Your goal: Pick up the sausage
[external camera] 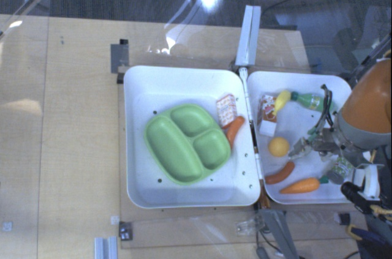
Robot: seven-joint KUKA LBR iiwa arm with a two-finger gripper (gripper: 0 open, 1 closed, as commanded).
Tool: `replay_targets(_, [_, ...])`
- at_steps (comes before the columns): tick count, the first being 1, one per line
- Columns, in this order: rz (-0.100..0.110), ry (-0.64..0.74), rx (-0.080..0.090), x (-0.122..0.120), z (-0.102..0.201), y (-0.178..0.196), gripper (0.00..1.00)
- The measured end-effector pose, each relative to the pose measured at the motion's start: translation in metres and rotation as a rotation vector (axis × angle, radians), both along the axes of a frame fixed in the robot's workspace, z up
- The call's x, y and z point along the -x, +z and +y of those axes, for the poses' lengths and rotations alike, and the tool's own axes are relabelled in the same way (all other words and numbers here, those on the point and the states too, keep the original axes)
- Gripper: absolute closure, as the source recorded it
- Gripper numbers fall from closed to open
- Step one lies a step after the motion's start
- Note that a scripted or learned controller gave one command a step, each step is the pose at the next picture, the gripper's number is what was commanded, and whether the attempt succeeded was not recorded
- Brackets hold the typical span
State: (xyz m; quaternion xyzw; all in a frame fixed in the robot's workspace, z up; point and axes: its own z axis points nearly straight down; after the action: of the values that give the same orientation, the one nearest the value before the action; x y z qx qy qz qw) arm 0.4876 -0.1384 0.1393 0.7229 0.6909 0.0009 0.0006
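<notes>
Down front in the right bin, sausage [280, 173] beside carrot [300, 186] looks light, slick, best pinched mid-length, while gripper [312, 142] hovers open, empty.

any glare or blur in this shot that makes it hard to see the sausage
Camera view: bright glare patches sit on the clear panel above the bins, well away from the sausage, which lies evenly lit and readable in the right bin; the image is slightly soft overall, and the gripper looks blurry.

Wooden bench [61, 129] carrying two white bins

The left bin [138, 147] and the right bin [306, 77] are sitting side by side on it, their rims touching.
</notes>
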Motion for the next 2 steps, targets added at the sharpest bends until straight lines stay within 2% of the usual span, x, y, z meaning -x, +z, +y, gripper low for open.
replay_targets(1, [-0.015, 0.038, 0.004, -0.004, 0.041, -0.048, 0.00])
replay_targets(2, [-0.027, 0.040, 0.008, -0.008, 0.041, -0.035, 1.00])
